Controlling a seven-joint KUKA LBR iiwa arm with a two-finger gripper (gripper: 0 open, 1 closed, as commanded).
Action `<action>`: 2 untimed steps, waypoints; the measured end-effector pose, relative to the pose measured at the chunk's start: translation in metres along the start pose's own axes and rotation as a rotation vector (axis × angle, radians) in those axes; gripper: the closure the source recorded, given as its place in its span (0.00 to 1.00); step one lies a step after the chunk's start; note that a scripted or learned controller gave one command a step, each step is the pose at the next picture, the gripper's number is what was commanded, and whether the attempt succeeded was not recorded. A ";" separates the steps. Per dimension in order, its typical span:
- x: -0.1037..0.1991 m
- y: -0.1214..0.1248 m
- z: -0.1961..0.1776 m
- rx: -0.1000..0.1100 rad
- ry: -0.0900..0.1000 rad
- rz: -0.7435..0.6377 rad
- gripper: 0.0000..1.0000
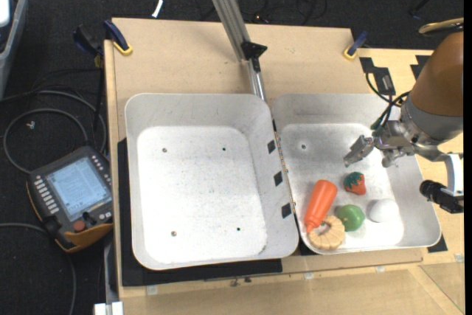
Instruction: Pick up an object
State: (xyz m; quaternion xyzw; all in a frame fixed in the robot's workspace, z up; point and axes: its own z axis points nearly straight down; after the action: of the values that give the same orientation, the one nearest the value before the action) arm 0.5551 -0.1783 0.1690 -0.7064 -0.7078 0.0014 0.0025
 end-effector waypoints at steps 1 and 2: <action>-0.002 0.000 0.044 -0.001 -0.001 0.003 0.00; -0.003 0.001 0.031 -0.006 -0.002 0.002 1.00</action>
State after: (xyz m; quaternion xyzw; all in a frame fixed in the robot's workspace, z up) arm 0.5561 -0.1809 0.1381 -0.7073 -0.7069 -0.0002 -0.0005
